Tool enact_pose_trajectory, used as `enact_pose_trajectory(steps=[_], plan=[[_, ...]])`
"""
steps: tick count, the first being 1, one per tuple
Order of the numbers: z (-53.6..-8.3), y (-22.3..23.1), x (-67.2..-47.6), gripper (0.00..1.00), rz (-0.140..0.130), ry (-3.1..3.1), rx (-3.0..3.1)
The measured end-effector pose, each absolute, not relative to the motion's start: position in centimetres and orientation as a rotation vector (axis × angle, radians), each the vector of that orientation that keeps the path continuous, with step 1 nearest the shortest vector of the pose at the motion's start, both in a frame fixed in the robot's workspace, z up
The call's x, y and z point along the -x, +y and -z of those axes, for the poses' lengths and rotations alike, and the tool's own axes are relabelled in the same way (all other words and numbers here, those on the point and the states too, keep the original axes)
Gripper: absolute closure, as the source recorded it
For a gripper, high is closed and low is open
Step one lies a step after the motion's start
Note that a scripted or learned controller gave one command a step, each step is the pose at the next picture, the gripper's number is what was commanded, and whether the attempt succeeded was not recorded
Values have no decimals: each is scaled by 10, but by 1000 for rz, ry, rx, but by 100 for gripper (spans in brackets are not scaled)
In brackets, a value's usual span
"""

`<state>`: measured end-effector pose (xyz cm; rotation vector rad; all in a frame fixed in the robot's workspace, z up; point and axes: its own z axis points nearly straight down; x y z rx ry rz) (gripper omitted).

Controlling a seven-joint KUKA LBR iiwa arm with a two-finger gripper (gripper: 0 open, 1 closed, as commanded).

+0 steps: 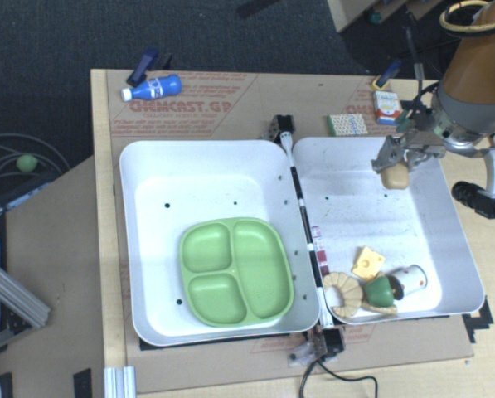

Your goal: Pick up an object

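Dark carpet surrounds the bench (pixel 230 106), which carries two white bins. Nearest, at the right bin's (pixel 446 247) front edge, lie a cheese wedge (pixel 368 264), a green fruit (pixel 380 291) and a ribbed tan toy (pixel 344 293); a green plate (pixel 235 270) fills the left bin's (pixel 148 181) front. Farther back, my jaws (pixel 394 171) sit over the right bin's back edge, a tan lump (pixel 395 177) directly beneath them; whether they are clamped on it I cannot tell.

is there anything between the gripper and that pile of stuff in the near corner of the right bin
Nothing visible. The gripper sits at the right bin's far end with a tan object at its tip; bare white floor runs from there to the cheese wedge and the pile.
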<state>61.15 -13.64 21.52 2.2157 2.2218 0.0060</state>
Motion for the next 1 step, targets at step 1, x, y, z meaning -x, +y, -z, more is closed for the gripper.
enact_pose_trajectory(steps=[1], plan=[[-192, -36, -609, 100, 0, 2228, -2221]])
